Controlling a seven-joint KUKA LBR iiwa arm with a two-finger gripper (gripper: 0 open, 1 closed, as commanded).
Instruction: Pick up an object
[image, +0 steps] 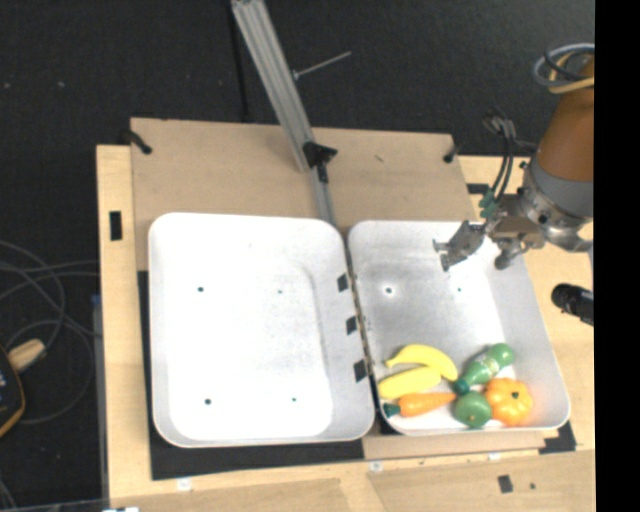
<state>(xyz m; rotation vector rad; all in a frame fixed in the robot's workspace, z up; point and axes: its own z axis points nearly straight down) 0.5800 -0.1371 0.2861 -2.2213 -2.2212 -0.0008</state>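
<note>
Toy foods lie clustered in the near corner of the right bin (420, 290): a yellow banana (418, 368), an orange carrot (425, 404), a green vegetable (486, 364), a green pepper (471, 409) and an orange pepper (510, 400). My gripper (481, 247) hangs over the far right part of that bin, well away from the cluster. Its two fingers stand spread apart with nothing between them.
The left bin (250, 330) lies beside the right one, joined by black clips along the middle. A slanted metal rail (285, 90) runs down from the top to the bins' far edge. Cables lie on the dark floor at the left.
</note>
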